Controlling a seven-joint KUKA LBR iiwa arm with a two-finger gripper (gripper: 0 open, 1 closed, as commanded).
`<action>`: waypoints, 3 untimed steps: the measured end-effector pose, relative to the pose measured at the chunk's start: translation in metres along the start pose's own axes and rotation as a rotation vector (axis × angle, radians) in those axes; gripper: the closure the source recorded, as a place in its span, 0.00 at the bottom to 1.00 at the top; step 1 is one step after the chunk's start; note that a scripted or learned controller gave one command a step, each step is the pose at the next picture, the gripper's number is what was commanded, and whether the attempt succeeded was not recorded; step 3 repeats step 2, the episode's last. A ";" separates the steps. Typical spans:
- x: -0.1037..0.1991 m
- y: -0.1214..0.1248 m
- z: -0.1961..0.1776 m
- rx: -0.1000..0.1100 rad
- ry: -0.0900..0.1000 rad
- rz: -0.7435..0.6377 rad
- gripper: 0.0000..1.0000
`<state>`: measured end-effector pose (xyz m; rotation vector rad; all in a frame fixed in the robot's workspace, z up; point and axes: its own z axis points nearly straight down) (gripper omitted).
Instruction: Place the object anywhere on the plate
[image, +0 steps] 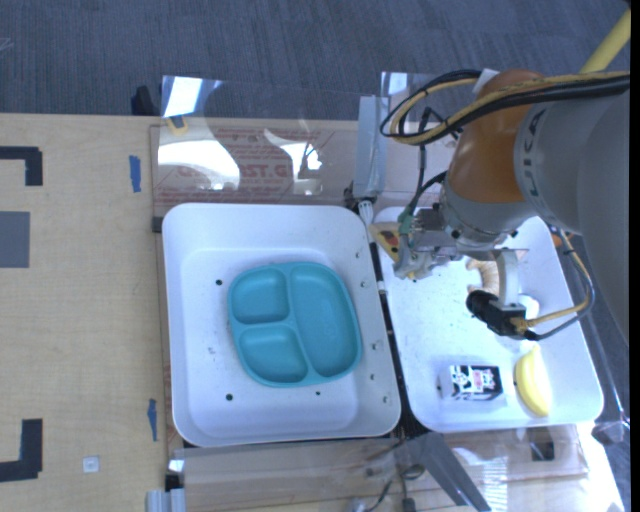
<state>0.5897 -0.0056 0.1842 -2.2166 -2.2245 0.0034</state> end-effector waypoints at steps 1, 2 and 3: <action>0.053 -0.057 0.000 0.000 0.003 -0.002 1.00; 0.050 -0.057 0.000 0.000 0.001 0.001 0.00; 0.050 -0.057 0.000 0.000 0.001 0.001 0.00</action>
